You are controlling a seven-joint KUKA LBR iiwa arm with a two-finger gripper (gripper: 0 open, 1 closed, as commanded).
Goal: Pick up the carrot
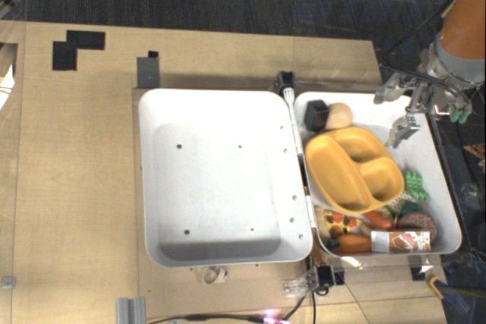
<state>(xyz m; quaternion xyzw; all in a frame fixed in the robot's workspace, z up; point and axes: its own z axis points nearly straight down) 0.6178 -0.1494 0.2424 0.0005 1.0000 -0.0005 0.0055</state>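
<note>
Carrot: lodged at the right bin's near edge, beside a white bottle, below the yellow bowl. Gripper: poised well apart at the far corner; finger spread cannot be told.

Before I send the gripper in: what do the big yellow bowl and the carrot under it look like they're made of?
The big yellow two-hollow bowl looks like moulded plastic: even colour, smooth rounded rim, soft sheen. The small orange carrot at the right white bin's near edge looks like a plastic or rubber toy, uniformly orange and slightly glossy; it is too small to tell which.
</note>
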